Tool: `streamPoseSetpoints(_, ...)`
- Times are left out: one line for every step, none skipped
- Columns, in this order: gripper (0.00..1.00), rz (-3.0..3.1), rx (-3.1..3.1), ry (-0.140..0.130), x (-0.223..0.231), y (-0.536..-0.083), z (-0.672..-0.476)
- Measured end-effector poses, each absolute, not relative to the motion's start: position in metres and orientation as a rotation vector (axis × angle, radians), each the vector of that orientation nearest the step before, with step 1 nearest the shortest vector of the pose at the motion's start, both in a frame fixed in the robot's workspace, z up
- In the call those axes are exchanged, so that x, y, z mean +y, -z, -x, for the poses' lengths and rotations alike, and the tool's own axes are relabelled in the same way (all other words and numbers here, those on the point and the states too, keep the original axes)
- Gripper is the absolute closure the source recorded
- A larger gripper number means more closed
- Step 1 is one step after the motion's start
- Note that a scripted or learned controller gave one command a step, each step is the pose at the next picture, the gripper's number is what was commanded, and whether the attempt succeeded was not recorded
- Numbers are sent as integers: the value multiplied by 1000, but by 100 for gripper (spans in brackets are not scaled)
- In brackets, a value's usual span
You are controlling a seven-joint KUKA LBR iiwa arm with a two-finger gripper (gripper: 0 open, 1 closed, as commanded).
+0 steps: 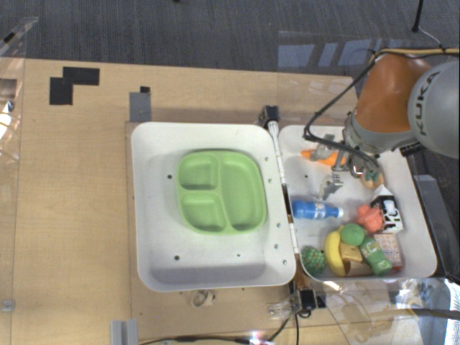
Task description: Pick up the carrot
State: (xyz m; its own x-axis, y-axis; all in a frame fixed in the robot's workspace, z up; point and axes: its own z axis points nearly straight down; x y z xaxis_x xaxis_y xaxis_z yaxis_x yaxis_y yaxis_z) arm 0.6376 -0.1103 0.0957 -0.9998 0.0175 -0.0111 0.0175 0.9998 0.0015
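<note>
From my remote seat I see the arm (402, 99) reaching in from the right over the right bin (424, 221); its gripper (343, 172) hangs low over the upper half of that bin, and I cannot tell how it is set, since the wrist hides much of it. The carrot (321, 155) lies in the upper left part of the right bin, near the wall shared with the left bin (151, 214); it sits just beside the gripper, on the gripper's left and slightly above it in the view, and part of the orange body passes under the metal hardware; whether they touch I cannot make out. Below the gripper a blue bottle (314, 210) lies on its side; further down a banana (333, 251), a green round toy (352, 234) and a small green carton (376, 256) crowd the lower corner; a pink toy (369, 218) rests right of the bottle. The left bin holds a green divided plate (219, 191).
</note>
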Motion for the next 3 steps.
streamPoseSetpoints(0, -105, 3128, -2, -97, -88, -641)
streamPoseSetpoints(100, -94, 3113, -2, -96, -104, -646)
streamPoseSetpoints(0, -93, 3114, -2, -95, -104, -646)
